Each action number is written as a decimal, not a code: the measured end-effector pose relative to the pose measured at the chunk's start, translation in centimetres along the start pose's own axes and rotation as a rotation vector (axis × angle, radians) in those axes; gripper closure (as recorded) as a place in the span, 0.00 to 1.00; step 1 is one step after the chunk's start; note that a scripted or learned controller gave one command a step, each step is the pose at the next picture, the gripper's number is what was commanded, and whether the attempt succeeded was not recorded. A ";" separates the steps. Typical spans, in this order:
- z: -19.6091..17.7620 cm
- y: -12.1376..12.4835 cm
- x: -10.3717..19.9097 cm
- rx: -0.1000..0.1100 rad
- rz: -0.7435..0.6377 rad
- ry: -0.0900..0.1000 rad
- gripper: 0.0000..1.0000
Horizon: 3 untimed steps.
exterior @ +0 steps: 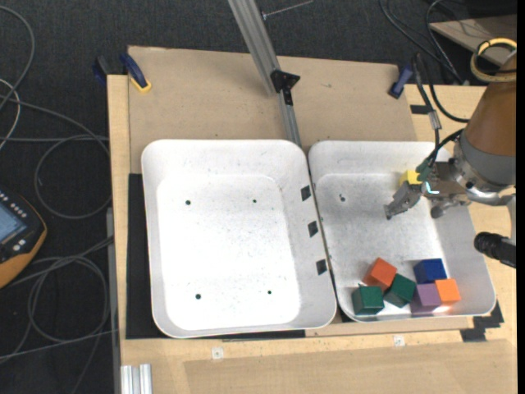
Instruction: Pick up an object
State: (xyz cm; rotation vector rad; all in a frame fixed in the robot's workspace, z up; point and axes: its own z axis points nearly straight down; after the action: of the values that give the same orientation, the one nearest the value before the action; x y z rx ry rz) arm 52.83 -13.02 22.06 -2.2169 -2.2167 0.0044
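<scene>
The gripper (410, 199) was positioned over the upper right part of the right bin (353, 228), its dark fingers angled down and to the left. Whether anything lay between the fingers could not be determined, nor could their opening. A small yellow object (412, 176) was seen just above the fingers, against the gripper body; whether it was a part of the tool or a loose item could not be determined.

The objects were grouped in the near right corner of the right bin, well apart from the gripper and below it. All were small solid blocks with flat faces and a matte finish. An orange-red block (381, 270) lay at the upper left of the group, turned corner-on to the bin wall. A dark green block (402, 289) touched it on the lower right. A second green block (369, 300) lay at the left end, close to the front rim, its long axis running roughly parallel to that rim. A blue block (430, 269) lay at the upper right, a purple block (426, 296) below it, and an orange block (448, 290) just beside the purple one.

Both bins were shallow white trays with rounded corners and speckled floors. The left bin (164, 179) adjoined the right bin, both resting on a pale wooden bench (205, 80).
</scene>
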 end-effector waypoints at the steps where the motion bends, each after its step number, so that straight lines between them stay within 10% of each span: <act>1: -0.3 0.1 0.0 -0.006 -0.001 -0.001 0.00; 3: 10.6 0.7 0.0 0.000 -0.001 0.000 0.00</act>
State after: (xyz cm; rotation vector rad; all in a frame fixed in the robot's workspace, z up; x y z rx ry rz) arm 53.49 -12.95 11.49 -2.2166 -2.2176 0.0048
